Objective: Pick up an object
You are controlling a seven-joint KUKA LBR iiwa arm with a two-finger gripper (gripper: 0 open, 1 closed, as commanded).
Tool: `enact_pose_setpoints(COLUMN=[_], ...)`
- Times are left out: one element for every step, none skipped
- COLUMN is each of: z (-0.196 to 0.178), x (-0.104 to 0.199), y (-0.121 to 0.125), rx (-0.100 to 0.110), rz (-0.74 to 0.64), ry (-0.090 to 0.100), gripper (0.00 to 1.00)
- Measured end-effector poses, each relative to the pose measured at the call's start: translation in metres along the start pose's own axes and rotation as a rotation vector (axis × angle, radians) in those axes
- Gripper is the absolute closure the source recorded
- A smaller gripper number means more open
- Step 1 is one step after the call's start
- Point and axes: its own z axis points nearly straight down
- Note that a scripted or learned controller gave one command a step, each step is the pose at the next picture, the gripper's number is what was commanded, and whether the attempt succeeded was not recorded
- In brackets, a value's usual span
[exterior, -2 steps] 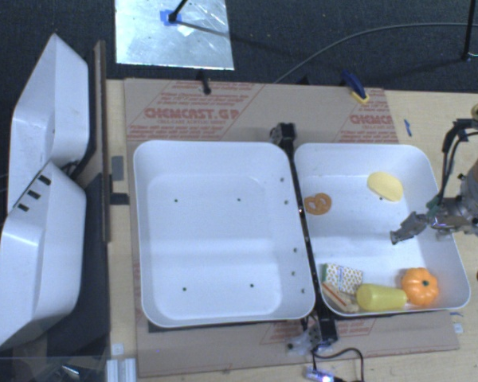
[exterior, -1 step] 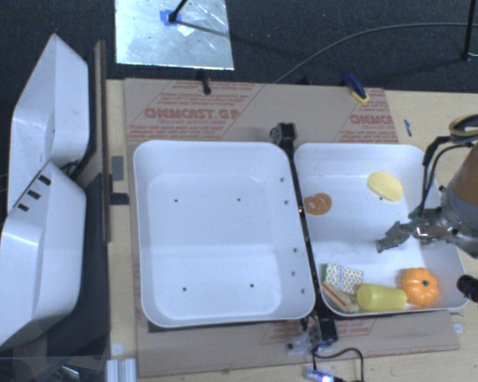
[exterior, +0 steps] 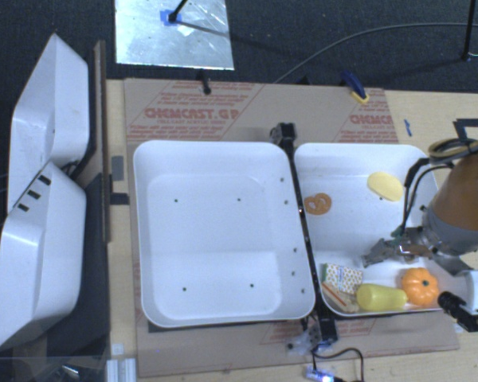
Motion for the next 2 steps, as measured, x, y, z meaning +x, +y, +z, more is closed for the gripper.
enact_pose_setpoints(z=[-0.013,-0.056], x=[-0.001,0.003], y=[0.002,0.001], rx=[-0.005,-0.008], rz=[0.000,-0.001], ry=[-0.002,-0.002], gripper=[1.00,1.00])
